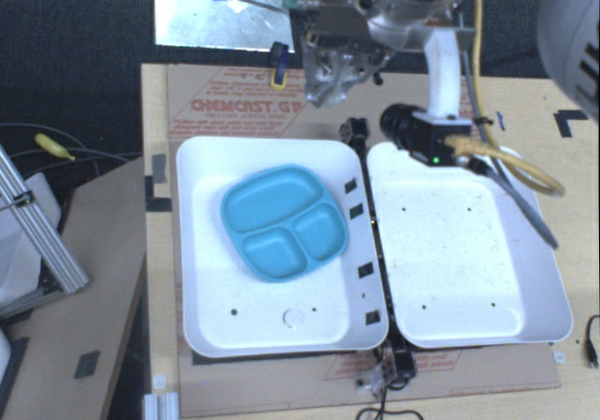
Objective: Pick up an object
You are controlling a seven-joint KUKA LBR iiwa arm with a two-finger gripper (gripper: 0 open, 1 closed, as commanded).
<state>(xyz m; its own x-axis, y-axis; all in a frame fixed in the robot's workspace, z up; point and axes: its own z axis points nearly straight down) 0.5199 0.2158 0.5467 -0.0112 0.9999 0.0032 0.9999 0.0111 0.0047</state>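
Note:
A light blue plate (284, 221) with three compartments lies flat in the left white bin (206, 315), a little above its middle. My gripper (328, 81) hangs high above the far edge of the bench, behind the gap between the two bins and well clear of the plate. I see nothing held under it.
The right white bin (469, 259) sits beside the left one, joined along a black hinged strip (366, 231). Both rest on a cardboard sheet (234, 104). A metal frame (33, 240) stands at the far left off the bench.

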